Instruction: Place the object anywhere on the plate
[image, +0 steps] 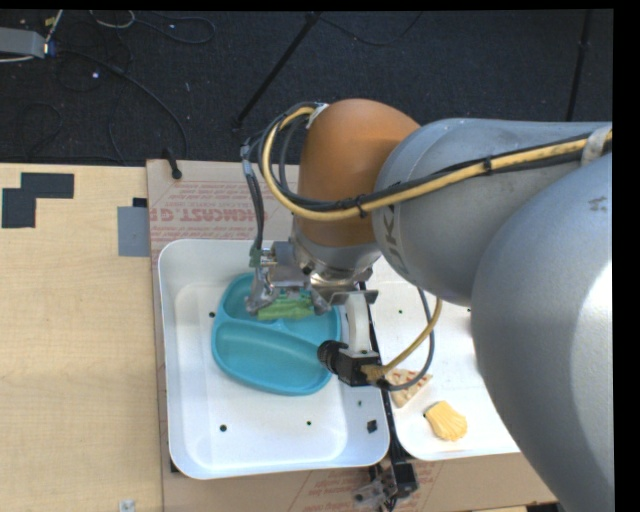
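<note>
Camera view showed my gripper (283, 297) low over the far end of the divided turquoise plastic plate (265, 352), a flat green object (285, 310) just beneath it, resting on the plate. Whether I gripped it, I could not tell; likely a placing pose.

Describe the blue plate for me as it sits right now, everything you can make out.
The plate is teal-blue, glossy like plastic, with a raised rim and what looks like a divider ridge across it. It lies flat in the left white bin, toward the bin's upper right. The gripper hangs over its far edge, hiding that part, with something green at the plate's top section. The large near section looks bare.
</note>
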